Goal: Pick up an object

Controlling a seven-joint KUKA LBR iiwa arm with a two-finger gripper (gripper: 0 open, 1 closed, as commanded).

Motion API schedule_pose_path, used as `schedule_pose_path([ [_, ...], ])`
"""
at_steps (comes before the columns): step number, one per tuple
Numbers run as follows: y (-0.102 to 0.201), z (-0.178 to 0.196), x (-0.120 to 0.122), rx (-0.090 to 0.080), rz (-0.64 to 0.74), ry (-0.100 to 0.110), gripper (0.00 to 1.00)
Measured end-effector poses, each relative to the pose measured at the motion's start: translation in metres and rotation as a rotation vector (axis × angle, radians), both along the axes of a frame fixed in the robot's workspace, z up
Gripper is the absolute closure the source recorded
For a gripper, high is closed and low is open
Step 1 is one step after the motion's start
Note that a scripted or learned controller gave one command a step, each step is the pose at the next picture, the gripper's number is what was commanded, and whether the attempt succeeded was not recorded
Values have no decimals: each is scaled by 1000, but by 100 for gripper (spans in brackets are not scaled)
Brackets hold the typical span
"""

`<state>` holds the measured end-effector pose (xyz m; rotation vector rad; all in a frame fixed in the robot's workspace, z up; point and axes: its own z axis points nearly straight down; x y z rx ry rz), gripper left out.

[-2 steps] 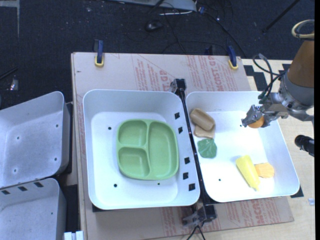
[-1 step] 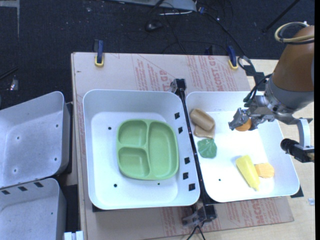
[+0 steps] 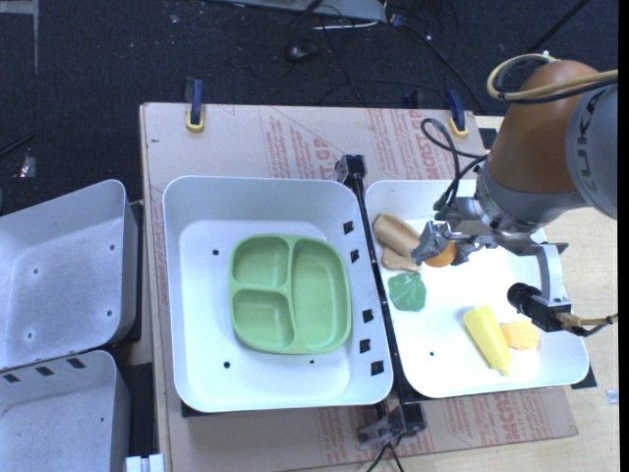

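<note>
In the camera view the desk (image 3: 246, 126) carries two bins: the left bin (image 3: 187, 264) holds a green tray (image 3: 291, 294), and the right bin (image 3: 447, 367) holds a bun (image 3: 395, 231) at its ten o'clock corner, a green piece (image 3: 406, 291) near its nine o'clock wall, and a corn cob (image 3: 486, 336) with a yellow block (image 3: 521, 336) toward five o'clock. The jaws (image 3: 439, 247) hang low over an orange ball (image 3: 442, 255) just beside the bun, but whether they are apart or together I cannot tell. The bun lies at nine o'clock from the jaws, its long axis running from ten to four o'clock, which I judge the relation a grasp here turns on.
</note>
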<state>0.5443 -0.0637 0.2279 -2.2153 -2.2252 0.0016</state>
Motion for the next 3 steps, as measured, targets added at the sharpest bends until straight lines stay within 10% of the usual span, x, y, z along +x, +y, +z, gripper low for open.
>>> schedule_pose_path([
  [3, 161, 9, -20, 0, -1, -2, 100],
])
